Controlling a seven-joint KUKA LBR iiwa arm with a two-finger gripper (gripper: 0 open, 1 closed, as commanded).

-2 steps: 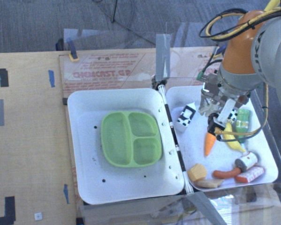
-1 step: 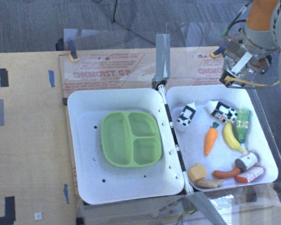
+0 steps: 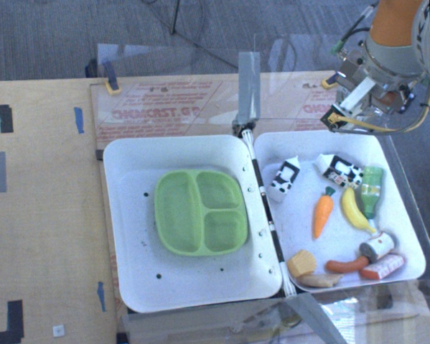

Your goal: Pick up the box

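1. Hovering above the far right corner of the right bin, the claw hung well apart from everything inside it. Whether it was released or clenched could not be told from this angle.
2. The likeliest target was the red-and-white box, which lay flat in the near right corner of that bin. It touched the small can and sat just beside one end of the sausage.
3. Two cow-patterned cartons and a green carton were box-like too, so the target needed fixing before any descent.
4. For the red-and-white box, the claw would do best to travel high across the bin, over the banana, and stop squarely above the box's middle.
5. The wrist should then have been turned so the closing line ran across the box's narrow width. The long way looked too wide to span, and the bin wall crowded that end.
6. A straight, slow drop seemed wise, because the can looked ready to roll and could push the box askew.
7. Closing low on the box and lifting vertically would probably have kept it clear of the wall and the sausage.
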